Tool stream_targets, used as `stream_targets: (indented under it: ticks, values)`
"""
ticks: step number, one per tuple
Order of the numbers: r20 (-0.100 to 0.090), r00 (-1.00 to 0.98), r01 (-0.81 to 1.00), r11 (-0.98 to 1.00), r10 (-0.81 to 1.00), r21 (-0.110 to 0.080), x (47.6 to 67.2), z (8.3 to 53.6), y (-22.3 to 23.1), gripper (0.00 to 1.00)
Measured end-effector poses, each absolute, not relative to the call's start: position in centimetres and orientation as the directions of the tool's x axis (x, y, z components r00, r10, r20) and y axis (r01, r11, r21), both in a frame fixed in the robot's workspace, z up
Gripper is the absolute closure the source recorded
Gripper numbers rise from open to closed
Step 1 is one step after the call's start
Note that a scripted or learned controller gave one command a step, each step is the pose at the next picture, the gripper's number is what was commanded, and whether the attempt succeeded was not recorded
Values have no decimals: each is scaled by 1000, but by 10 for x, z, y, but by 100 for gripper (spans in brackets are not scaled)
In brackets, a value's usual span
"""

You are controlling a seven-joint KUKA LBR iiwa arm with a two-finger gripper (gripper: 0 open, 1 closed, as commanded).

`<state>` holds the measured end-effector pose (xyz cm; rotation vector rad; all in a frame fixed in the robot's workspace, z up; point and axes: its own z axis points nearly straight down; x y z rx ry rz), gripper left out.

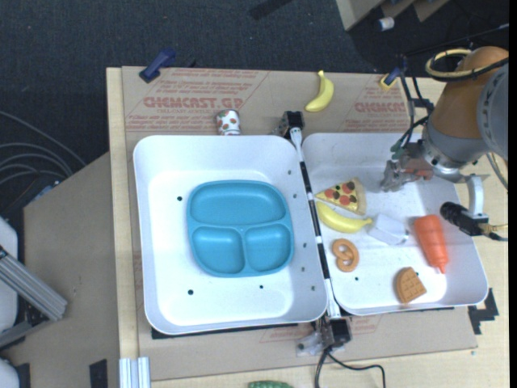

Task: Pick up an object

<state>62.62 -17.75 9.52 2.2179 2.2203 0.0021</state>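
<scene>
Your gripper hovers over the far part of the right bin; whether its fingers are wide or narrow, you cannot tell. Aim left and nearer for the pizza slice, descending squarely, clear of the banana.

Bright even light, soft shadows, mild blur

Grey arm reaching in from the right, over the far right corner of the bench. Orange band wrapped above the wrist, turned up toward the camera. Wrist bent downward and to the left. Gripper hanging low over the far part of the right bin, pointing down, nothing seen between its tips.
</scene>
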Motion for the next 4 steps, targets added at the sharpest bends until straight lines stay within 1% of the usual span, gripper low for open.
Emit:
stream_targets:
  ticks: [1,2,3,4]
  values:
    - [-1,-1,1000,1,1000,3,626,95,-177,0]
    - [-1,-1,1000,1,1000,2,667,85,-139,0]
    - [-2,-3,1000,3,1000,4,668,96,-139,100]
    - [-2,-3,1000,3,1000,3,667,95,-139,0]
